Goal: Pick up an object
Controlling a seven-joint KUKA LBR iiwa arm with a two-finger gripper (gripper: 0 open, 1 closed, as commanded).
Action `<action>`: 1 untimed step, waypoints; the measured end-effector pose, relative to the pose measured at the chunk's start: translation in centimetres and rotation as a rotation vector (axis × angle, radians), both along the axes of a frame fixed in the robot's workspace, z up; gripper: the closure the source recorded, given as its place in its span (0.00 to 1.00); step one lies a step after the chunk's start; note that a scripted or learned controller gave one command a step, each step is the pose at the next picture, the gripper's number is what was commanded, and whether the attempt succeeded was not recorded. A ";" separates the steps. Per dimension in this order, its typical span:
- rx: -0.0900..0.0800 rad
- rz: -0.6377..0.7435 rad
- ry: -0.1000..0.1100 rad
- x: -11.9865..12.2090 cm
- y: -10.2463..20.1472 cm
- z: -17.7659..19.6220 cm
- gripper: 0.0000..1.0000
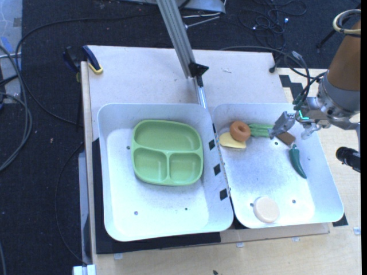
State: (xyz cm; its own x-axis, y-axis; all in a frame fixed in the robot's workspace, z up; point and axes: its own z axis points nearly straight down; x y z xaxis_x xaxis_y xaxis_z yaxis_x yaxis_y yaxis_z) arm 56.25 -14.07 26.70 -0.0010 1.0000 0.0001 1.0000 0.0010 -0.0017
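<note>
Because the arm comes in from the right, the small toys sit in the right bin, where it can reach them. The counter is flat, pale board, and the two bins lie side by side on it, touching in the middle. Both bins are shallow, white and smooth with low, curved walls, so things cannot roll off.

The left bin holds a light green plate. It looks like hard plastic, with round corners and three dips for food.

The arm is grey with an orange band, and its gripper hangs low over the far edge of the right bin. I cannot tell if it is apart or together, and I see nothing held in it.

Just beside it lies a dark green pepper, long, thin and pointed. Near the far left corner a brown ring like a doughnut rests on a flat yellow piece, with a green stalk-like toy next to it. A small brown block sits under the gripper. A round cream disc lies by the near edge.

I think the brown block or the pepper is the thing to be picked.
</note>
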 end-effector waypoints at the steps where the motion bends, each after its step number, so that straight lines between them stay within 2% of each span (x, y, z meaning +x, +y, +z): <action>1: 0.000 0.000 -0.001 0.0 0.0 0.0 0.00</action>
